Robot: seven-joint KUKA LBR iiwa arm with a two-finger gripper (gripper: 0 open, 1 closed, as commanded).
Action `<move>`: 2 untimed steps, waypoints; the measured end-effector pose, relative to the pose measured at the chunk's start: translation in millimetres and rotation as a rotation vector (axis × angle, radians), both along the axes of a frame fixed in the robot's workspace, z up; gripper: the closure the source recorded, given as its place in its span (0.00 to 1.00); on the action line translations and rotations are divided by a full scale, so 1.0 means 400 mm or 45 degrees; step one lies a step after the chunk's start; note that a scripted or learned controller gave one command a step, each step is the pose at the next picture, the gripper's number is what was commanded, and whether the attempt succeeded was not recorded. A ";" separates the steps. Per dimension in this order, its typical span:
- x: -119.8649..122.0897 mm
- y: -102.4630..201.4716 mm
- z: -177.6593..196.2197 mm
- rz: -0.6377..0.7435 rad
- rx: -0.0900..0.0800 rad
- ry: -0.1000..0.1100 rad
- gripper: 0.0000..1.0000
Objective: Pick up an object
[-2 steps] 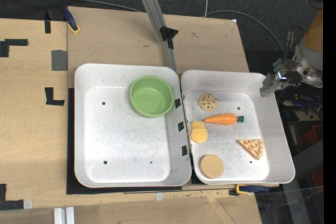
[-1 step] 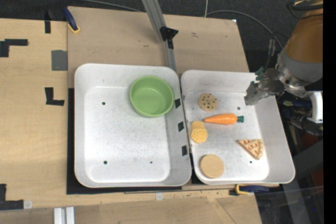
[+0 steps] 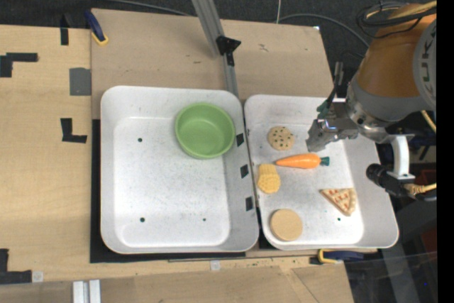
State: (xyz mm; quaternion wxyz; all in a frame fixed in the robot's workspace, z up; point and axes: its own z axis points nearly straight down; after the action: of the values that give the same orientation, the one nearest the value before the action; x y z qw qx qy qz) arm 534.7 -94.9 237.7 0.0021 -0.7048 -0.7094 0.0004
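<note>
- Carrot (image 3: 298, 162) is your likeliest target: it lies on its side across the middle of the right bin (image 3: 376, 234), orange tip toward the left bin, green stub toward the arm.
- From the camera view, the gripper (image 3: 319, 136) hangs just above and behind the carrot's stub end, close to it; you cannot tell from here whether it touches.
- Nothing sits between the jaws, and at this slant you cannot tell whether they stand open or closed, so treat the grasp as not yet made.
- Around the carrot in the same bin you have a chocolate-chip cookie (image 3: 281, 138) just behind it, a short corn cob (image 3: 268, 179) near its tip, a pizza slice (image 3: 340, 199) toward the front right, and a round tan biscuit (image 3: 286, 224) at the front.
- In the left bin (image 3: 124, 174) a green bowl (image 3: 204, 130) rests near the back right corner, well apart from the gripper.
- Judged from this, you are at the approach step, with the lift not begun.
- Your next move calls for centring over the carrot's thick middle, jaws spanning its narrow width, then descending to the bin floor before closing.
- Watch the rounded body: it may roll or squirt sideways toward the cookie if you pinch off-centre.
</note>
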 end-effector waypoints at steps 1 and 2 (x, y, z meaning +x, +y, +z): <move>-0.046 0.138 0.004 0.000 0.000 0.000 1.00; -0.046 0.280 -0.004 0.002 -0.001 -0.001 1.00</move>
State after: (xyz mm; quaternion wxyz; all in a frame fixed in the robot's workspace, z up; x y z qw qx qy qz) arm 516.5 16.9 235.9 0.0017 -0.7042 -0.7100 0.0005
